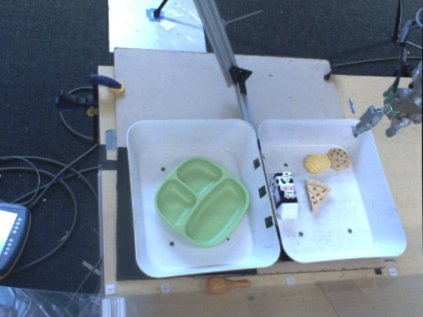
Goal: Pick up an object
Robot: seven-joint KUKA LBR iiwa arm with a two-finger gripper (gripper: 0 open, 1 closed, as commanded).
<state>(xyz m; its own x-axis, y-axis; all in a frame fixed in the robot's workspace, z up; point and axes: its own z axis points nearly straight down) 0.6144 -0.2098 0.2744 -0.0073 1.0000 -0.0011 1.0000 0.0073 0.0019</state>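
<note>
The right bin [370,236] holds a round cookie [338,158], a yellow waffle-like piece [317,163], a pizza slice [316,194] and a small milk carton [286,194] by its left wall. My gripper [378,123] hangs at the right edge of the view, above the bin's far right rim. Its two fingers are spread apart and open with nothing between them. It is up and to the right of the cookie, well apart from it.
The left bin [142,243] holds a green divided plate [201,201]. A grey pole [218,38] slants over the back board. A tan toy drumstick [228,284] lies on the bench in front of the bins. Cables and a clamp lie far left.
</note>
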